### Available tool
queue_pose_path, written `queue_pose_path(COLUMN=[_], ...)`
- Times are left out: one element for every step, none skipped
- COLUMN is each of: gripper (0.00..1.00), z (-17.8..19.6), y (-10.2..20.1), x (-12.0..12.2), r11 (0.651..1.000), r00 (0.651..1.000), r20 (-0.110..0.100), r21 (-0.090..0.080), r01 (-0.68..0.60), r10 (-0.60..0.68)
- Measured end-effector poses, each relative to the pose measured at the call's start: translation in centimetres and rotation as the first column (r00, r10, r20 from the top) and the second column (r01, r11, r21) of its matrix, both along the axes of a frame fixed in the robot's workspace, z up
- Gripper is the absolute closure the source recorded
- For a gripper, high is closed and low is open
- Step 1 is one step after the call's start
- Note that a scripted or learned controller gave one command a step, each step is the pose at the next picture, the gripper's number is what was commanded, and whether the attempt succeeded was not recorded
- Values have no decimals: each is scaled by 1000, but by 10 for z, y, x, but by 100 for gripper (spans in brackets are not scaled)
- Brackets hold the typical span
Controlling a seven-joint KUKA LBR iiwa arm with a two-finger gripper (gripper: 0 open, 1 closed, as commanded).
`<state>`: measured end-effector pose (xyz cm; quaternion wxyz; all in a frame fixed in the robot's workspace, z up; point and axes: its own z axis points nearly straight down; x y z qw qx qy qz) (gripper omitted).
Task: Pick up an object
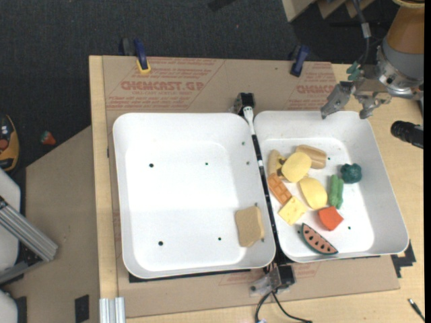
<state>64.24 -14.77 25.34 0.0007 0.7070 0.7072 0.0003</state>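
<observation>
Two shallow white bins sit side by side. Nearest the camera in the right bin (pixel 377 147) lies one watermelon-slice toy (pixel 316 239), then one red block (pixel 330 218), one yellow cheese wedge (pixel 291 210), one orange waffle-textured strip (pixel 279 189), one green pickle-like piece (pixel 335 191) and two rounded yellow lumps (pixel 312 192), heaped so their edges are hard to separate. Farther back lie one dark green broccoli-like toy (pixel 350 173) and one tan bun-like roll (pixel 311 155), partly hidden. One tan bread slice (pixel 249 226) lies in the left bin (pixel 135 180). Beyond, the two-finger gripper (pixel 350 105) hangs over the right bin's far rim, its fingers spread apart with nothing between them; the arm is cut off at the frame's top right.
</observation>
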Motion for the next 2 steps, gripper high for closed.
queue_pose_path(gripper=[100, 100], z=[11, 146], y=[0, 38], x=[1, 4], r11=[1000, 1000], r00=[1000, 1000], r20=[4, 18], r21=[-1, -2], r01=[-1, -6], r10=[1, 6])
